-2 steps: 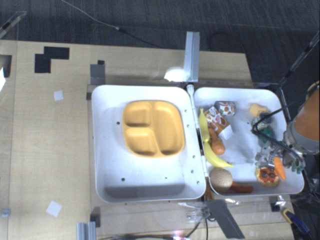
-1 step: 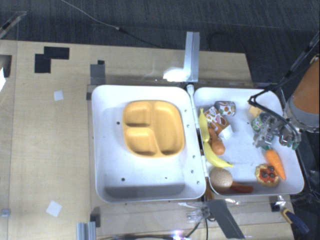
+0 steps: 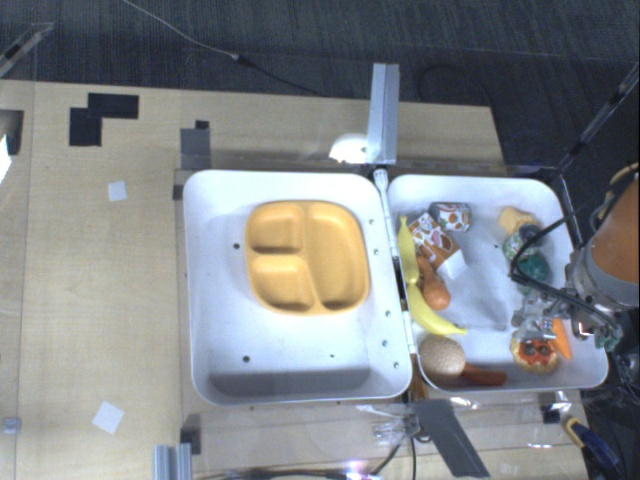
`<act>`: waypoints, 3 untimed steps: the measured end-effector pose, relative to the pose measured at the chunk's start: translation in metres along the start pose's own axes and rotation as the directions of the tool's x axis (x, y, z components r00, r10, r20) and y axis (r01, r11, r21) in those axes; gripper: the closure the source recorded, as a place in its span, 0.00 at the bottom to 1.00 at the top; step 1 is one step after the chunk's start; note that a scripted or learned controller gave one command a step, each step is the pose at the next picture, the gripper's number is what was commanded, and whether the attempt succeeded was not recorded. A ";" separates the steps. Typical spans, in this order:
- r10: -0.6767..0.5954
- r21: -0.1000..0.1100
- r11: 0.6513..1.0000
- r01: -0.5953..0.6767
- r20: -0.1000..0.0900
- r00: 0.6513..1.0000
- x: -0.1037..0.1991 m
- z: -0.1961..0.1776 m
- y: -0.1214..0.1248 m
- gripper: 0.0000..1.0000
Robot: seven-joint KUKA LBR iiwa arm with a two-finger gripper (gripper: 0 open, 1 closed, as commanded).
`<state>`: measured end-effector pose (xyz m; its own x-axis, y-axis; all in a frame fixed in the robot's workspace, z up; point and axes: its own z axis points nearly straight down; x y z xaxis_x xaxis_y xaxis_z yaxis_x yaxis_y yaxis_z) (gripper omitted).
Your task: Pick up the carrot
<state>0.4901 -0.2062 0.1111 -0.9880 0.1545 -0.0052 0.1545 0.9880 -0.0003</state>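
Nothing lifted yet: what looks like the stubby orange toy carrot (image 3: 433, 288) lying against the curved yellow plastic banana (image 3: 428, 311) in the right shallow white bin (image 3: 480, 180), well apart from the grey two-finger gripper (image 3: 545, 320), grip unreadable here.

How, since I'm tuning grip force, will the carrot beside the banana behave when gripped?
The carrot looks like smooth moulded plastic, so it is probably stiff, light and somewhat slippery. Its rounded, tapered shape suggests it could roll or squirt out sideways. It lies against the banana, which may stop rolling that way but crowd a finger.
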 end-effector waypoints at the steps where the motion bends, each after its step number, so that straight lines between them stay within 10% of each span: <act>1: -0.352 0.002 0.936 0.352 0.006 0.936 0.000 -0.010 0.000 1.00; 2: -0.710 0.005 0.704 0.710 0.007 0.704 -0.008 0.011 0.003 1.00; 3: -0.563 0.004 0.826 0.563 0.007 0.826 -0.046 -0.047 0.009 1.00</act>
<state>0.5368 -0.2046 0.1583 -0.9035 -0.4285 -0.0110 -0.4285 0.9035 -0.0068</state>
